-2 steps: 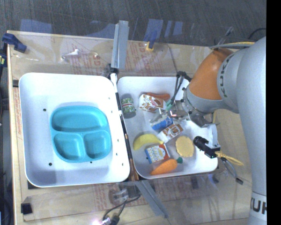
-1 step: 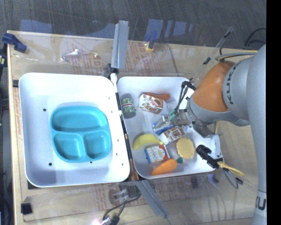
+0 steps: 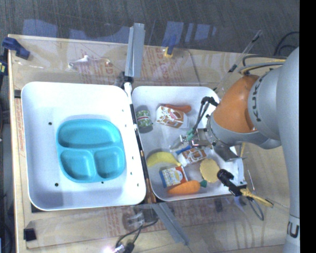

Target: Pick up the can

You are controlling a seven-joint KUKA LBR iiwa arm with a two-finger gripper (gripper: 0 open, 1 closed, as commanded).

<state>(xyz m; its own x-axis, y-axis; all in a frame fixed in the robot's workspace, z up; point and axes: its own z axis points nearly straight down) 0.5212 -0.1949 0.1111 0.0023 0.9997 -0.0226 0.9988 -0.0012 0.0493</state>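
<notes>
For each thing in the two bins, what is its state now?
can: lying on its side, right bin, near the divider, not held
blue tray: flat in the left bin, compartments up
carrot: lying along the right bin's front wall
pincer: low over the right bin's middle, away from the can

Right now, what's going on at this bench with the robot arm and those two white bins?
A grey and orange robot arm reaches into the right bin, its gripper low among the items in the middle. That bin holds a small can near its left wall, a carton, a carrot and other food items. The can stands apart from the gripper, not picked up. The left bin holds a blue divided tray.
</notes>
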